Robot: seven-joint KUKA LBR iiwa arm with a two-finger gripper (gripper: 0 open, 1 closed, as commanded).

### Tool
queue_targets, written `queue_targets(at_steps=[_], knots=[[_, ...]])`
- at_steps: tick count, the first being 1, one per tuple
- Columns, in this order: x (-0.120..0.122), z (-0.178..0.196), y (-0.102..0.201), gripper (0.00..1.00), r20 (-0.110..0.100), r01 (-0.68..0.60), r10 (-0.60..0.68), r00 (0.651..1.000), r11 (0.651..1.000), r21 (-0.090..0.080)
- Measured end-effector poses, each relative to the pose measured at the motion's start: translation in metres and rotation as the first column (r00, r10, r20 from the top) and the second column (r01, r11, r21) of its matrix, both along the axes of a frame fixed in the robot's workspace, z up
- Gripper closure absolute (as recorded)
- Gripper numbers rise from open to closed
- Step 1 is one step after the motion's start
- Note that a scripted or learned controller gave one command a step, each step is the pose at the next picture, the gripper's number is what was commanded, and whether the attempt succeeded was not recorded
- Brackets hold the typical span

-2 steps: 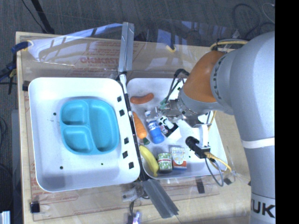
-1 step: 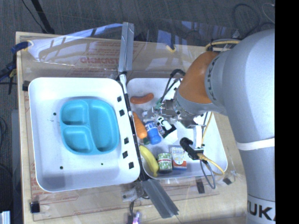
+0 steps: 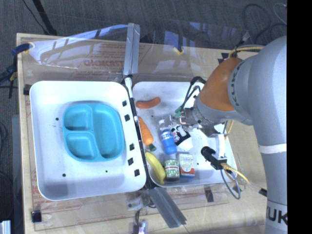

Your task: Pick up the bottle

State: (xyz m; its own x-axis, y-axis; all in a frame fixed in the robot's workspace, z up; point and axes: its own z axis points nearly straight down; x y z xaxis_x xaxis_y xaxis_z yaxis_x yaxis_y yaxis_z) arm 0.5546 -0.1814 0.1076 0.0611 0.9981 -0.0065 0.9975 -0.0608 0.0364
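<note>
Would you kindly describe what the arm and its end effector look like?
The arm is bulky, rounded and grey, with an orange band above the wrist and white lettering near its base. Black cables loop near the wrist. The end effector is small, dark and metallic.

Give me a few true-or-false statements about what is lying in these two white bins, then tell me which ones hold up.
1. The blue divided tray lies in the left bin. True.
2. The bottle lies in the left bin. False: it lies in the right bin, near the gripper.
3. A carrot lies along the right bin's left wall. True.
4. The sausage rests on the blue tray. False: it lies at the back of the right bin.
5. The banana lies next to a small can. True.
</note>
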Motion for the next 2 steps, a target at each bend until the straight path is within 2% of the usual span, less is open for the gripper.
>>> queue_targets(at_steps=[1,2], knots=[[0.0032,0.0146,-0.0006,1.0,0.008,-0.005,0.005,1.0,1.0,-0.003],[0.0031,0.0144,-0.0002,0.0,0.007,-0.006,0.006,1.0,1.0,-0.003]])
